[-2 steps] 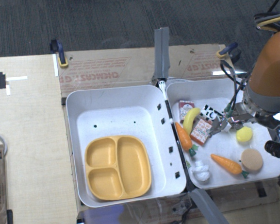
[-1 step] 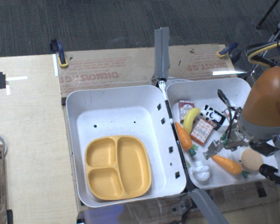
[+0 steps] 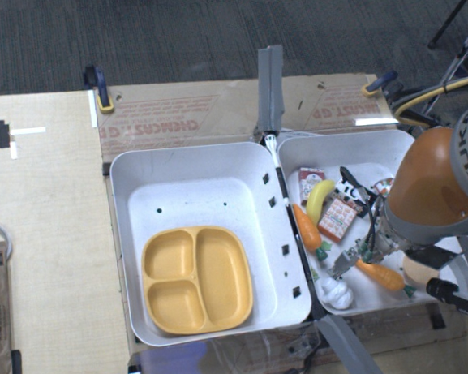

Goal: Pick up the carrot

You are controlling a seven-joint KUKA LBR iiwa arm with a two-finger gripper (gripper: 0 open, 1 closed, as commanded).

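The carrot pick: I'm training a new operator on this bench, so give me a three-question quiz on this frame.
1. True or false: the yellow divided plate lies in the left bin.
2. What lies beside the banana? A) a snack packet B) a spoon C) a cup
3. Fill in: the carrot lies against the right bin's ___ wall.

Key: 1 true; 2 A; 3 left.
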